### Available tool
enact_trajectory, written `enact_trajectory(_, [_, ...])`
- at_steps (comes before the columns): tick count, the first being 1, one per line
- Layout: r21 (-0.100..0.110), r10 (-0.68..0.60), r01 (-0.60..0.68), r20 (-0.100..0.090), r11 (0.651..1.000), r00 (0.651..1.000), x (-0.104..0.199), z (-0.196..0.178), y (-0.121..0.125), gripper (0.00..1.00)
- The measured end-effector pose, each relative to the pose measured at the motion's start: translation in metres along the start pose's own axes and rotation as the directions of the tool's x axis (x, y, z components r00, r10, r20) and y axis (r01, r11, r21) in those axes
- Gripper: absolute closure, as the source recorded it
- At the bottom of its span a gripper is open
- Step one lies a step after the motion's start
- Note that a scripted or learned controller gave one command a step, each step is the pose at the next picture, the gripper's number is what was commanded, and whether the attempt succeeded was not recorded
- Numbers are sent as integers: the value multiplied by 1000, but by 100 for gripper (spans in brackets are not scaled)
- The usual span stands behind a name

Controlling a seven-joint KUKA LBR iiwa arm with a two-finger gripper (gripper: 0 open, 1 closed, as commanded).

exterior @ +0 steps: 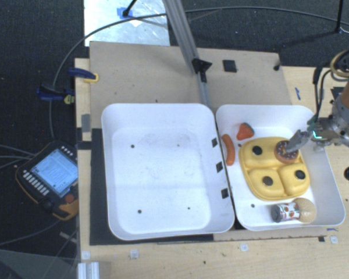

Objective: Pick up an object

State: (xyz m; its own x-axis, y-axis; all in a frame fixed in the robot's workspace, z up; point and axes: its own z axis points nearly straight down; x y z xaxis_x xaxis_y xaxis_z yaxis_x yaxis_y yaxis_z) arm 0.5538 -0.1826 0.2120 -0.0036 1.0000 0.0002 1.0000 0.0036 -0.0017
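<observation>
Surroundings: dark carpeted floor around a tan counter point(163, 68); a handheld control pendant point(49, 176) with a lit screen lies on the floor at 9 o'clock, cables looping near it.
Counter: carries two shallow white bins side by side; blue and yellow clamps point(75, 80) grip its edge at 10 o'clock.
Left bin point(113, 214): sits at the middle of the view, its white floor bare apart from a few small dark dots.
Right bin point(331, 211): sits at 3 to 4 o'clock, touching the left bin along a shared edge marked with black tabs.
Yellow tray point(273, 170): lumpy four-lobed piece in the middle of the right bin, a dark spot on each lobe.
Orange sausage shape point(228, 149): lies lengthwise at the tray's 9 o'clock, just beside it.
Red-orange piece point(245, 131): at the tray's 11 o'clock, near the bin's far wall.
Small can point(284, 213): on its side at the tray's 6 o'clock, red and white label, touching a beige rounded object point(305, 209) at its 3 o'clock.
Arm point(346, 118): enters at 3 o'clock, above the right bin's rim.
Jaws point(288, 150): down over the tray's 1 o'clock lobe, on or just above a brownish round thing there; I cannot tell how far they are spread or whether anything is caught between them.
</observation>
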Motion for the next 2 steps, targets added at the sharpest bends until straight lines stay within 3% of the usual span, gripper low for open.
enact_trajectory(1, [-3, 0, 0, 1, 1000, 1000, 0, -1, 1, 0])
enact_trajectory(2, [1, 2, -2, 0, 1000, 1000, -2, 61, 1, 0])
